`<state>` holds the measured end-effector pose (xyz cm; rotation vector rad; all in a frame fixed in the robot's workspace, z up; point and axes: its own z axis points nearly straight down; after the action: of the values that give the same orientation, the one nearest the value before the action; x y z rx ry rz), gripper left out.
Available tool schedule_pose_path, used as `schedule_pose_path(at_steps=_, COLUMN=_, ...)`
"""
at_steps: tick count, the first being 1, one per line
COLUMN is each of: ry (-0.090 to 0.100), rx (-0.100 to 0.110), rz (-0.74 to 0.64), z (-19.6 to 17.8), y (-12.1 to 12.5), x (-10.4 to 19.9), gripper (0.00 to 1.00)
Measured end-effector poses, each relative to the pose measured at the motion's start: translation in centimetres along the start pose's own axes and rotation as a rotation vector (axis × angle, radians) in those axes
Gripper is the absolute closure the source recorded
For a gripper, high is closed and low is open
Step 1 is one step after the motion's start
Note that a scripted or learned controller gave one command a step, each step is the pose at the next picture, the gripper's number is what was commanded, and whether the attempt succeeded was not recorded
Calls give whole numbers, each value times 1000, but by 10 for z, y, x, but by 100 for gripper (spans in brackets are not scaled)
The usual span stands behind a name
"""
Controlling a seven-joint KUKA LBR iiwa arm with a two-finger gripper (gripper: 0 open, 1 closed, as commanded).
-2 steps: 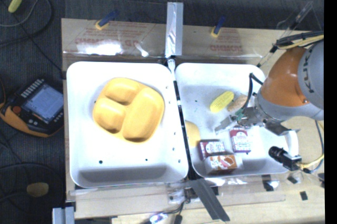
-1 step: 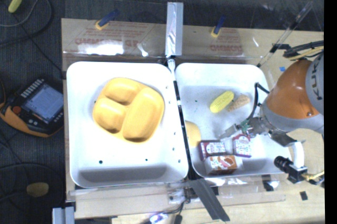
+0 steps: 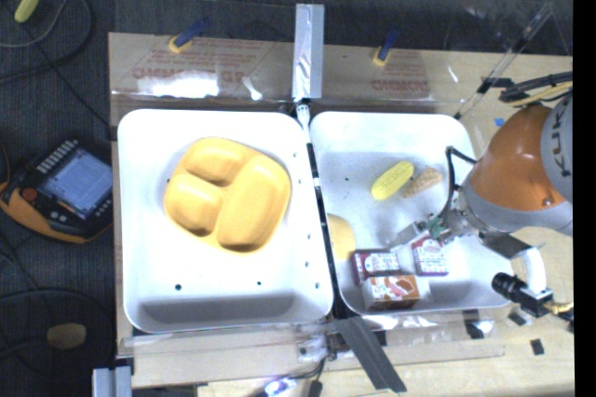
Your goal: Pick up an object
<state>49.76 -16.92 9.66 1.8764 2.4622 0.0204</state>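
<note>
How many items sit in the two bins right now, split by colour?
Yellow: 2, the large yellow lumpy piece in the left bin and the yellow corn cob in the right bin.
Tan: 1, the tan piece touching the cob.
Dark red: 3, the small cartons.
Total: 6.

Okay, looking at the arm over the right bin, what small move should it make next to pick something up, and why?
Probably a short drop straight down onto the small carton. The gripper sits just above it in the right bin, beside two brown cartons, while the corn cob lies farther back. I can't tell how the fingers are set, so go slowly.
</note>
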Motion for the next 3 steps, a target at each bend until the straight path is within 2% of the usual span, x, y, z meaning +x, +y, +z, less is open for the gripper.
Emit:
schedule_pose_path(at_steps=1, ry=16, rx=20, rz=48, z=5, y=42, x=-41, gripper=0)
schedule_pose_path(at_steps=2, ry=9, rx=11, rz=49, z=-7, y=45, x=-44, gripper=100)
schedule_pose_path(at_steps=3, ry=10, rx=14, rz=143, z=4, y=38, x=-33, gripper=100)
